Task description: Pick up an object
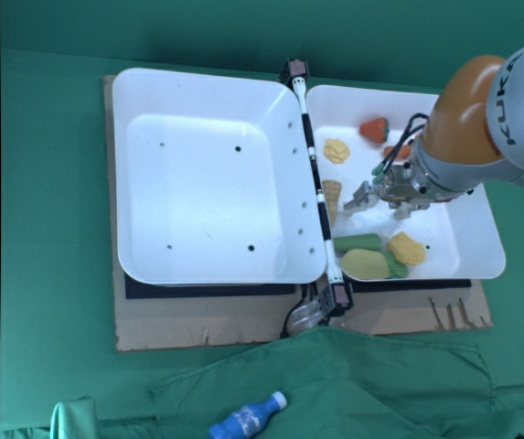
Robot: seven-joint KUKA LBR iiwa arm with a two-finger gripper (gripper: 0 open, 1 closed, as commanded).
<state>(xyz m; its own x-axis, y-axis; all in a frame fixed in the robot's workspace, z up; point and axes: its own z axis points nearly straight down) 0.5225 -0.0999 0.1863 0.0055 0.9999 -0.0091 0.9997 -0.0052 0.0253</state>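
Nearest, a blue bottle (248,417) lies well below-left of the claw (364,199); whether its fingers are spread, I cannot tell. An ice-cream cone (332,196) sits just left.

Place: a robot lab bench.
Evidence: green cloth (60,199) is draped throughout; two white bins (208,176) are mounted on cardboard (197,327); toy food is used.

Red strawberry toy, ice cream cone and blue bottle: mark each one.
Red strawberry toy (373,130), camera view, on its red body.
Ice cream cone (332,193), camera view, on the tan cone's wide upper end.
Blue bottle (243,419), camera view, on its blue middle.
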